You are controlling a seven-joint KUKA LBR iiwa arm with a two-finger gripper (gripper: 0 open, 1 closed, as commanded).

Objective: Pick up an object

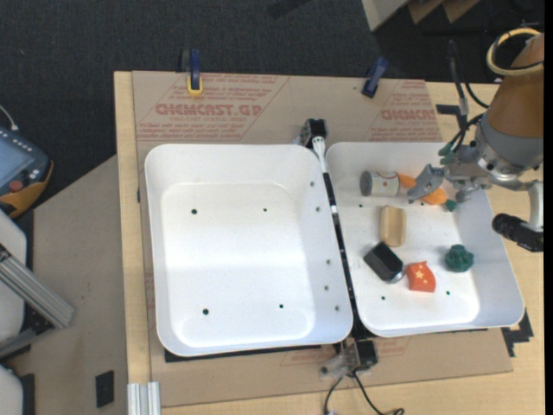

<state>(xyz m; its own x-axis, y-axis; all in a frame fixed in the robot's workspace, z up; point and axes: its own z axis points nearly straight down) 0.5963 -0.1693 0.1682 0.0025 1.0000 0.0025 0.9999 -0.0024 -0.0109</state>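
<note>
You see the right bin [492, 305] holding all the things. The gripper [441, 188] hangs over its far side with spread jaws, empty. An orange piece [436, 199] lies right below; the tan block [392, 225] lies left, long axis running away from you

Arm [516, 102] over right bin [484, 314] | gripper [442, 186] above orange piece [437, 198] | nearby: tan block [392, 225], black item [383, 261], red block [421, 277], green item [459, 258]
</note>
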